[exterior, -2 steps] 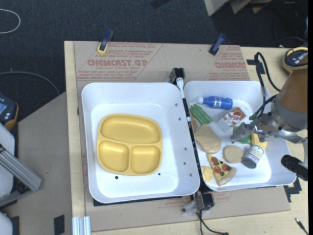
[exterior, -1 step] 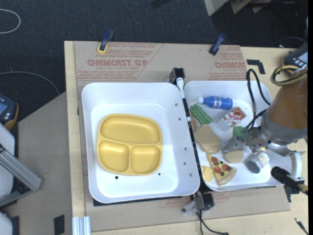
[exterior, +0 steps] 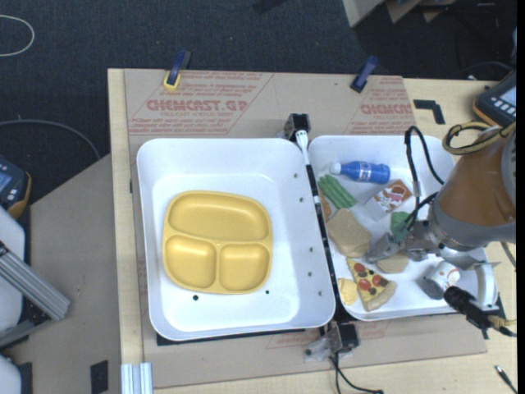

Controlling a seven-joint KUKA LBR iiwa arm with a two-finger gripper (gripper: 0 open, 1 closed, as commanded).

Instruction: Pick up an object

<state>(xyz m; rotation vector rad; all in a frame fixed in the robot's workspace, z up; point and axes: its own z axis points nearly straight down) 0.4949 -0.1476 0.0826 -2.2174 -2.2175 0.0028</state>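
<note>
A: Where are the candidate objects?

B: All in the right bin (exterior: 328, 150). Pizza slice (exterior: 372, 284) near the front rim, cheese wedge (exterior: 348, 290) touching its left side. Tan bread slice (exterior: 349, 233) mid-bin, close to the left wall. Green pod (exterior: 336, 193) just behind the bread, tilted. Blue bottle (exterior: 361, 171) lying on its side near the back wall, white cap to the left. Red-and-white packet (exterior: 394, 195) right of the pod.

A: Tool?

B: Tool (exterior: 390, 248) low over the bin, between bread and pizza. Cannot tell its state. The arm (exterior: 476, 199) covers the bin's right side.

A: Room to move?

B: Tight. Items crowd the left wall and the front rim; little open floor among them. The left bin (exterior: 152, 220) has a wide bare margin around a yellow tray (exterior: 217, 240), three compartments, centred. Both bins sit on the table (exterior: 123, 121), walls touching.
</note>
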